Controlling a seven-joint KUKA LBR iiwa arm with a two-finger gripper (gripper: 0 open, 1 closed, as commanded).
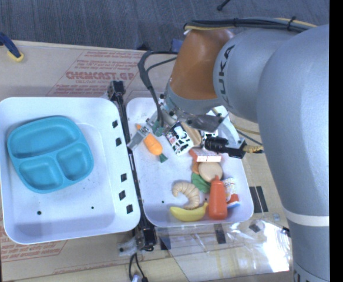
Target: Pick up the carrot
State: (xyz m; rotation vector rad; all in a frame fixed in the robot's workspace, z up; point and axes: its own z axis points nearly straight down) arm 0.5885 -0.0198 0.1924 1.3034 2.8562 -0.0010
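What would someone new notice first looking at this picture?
Likely the big grey arm with its orange band, filling the right side and reaching down into the right bin. Next, the bright blue divided plate alone in the left bin. Then the carrot by the gripper, apart from the toy food heaped toward the right bin's near corner.

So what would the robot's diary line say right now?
gripper beside carrot | carrot lying in right bin | not lifted | blue tray in left bin
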